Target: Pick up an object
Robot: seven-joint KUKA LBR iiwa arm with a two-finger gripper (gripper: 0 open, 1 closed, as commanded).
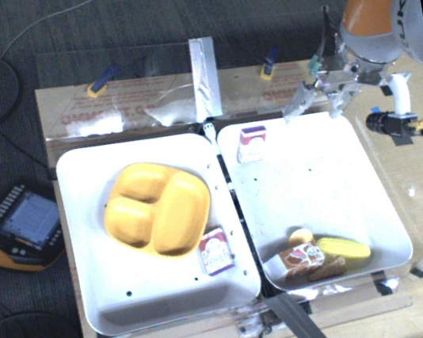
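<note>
Look at the gripper (314, 100): it hangs over the top edge of the right bin (373, 177), and you can see its two thin fingers spread apart with nothing between them. Low in that bin lie a yellow banana (344, 248) and a brown packet (307, 260), touching. A small pink box (251, 143) sits near the top left corner. The left bin (105, 302) holds a big yellow toy (156, 209).

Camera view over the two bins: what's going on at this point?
The gripper hangs over the far edge of the right bin, with nothing seen between its fingers. A small carton and a yellow toy pile lie in that bin. The left bin has a large yellow object and another small carton.
</note>
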